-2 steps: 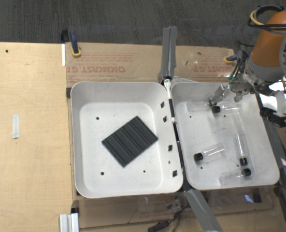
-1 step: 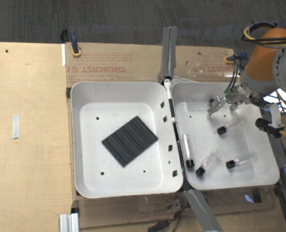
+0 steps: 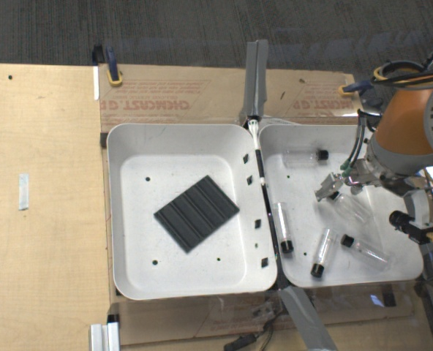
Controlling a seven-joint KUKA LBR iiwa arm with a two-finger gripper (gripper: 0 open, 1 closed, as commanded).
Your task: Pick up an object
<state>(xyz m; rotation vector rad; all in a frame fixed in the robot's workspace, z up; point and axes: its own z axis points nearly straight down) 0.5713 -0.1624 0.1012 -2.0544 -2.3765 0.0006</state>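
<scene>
My gripper [image 3: 332, 189] hangs low over the middle of the right bin [image 3: 414, 273], at the end of the grey arm with the orange band [image 3: 407, 123]. Several clear tubes with black caps lie in that bin: one [image 3: 281, 227] along its left wall, one [image 3: 321, 251] near the front, one [image 3: 363, 248] at the front right, one [image 3: 304, 156] at the back. Another clear tube [image 3: 357, 209] lies just right of and below the gripper; I cannot tell whether it touches it. In the left bin [image 3: 118, 196] rests a dark ribbed rectangular pad [image 3: 196, 213], turned at an angle.
The two bins meet at a ridge with black clips [image 3: 260, 196]. A grey bar [image 3: 255, 79] stands behind that ridge. Cardboard lies under the bins, with clamps [image 3: 113, 68] at the back. Cables and arm hardware [image 3: 414, 225] crowd the right bin's right edge.
</scene>
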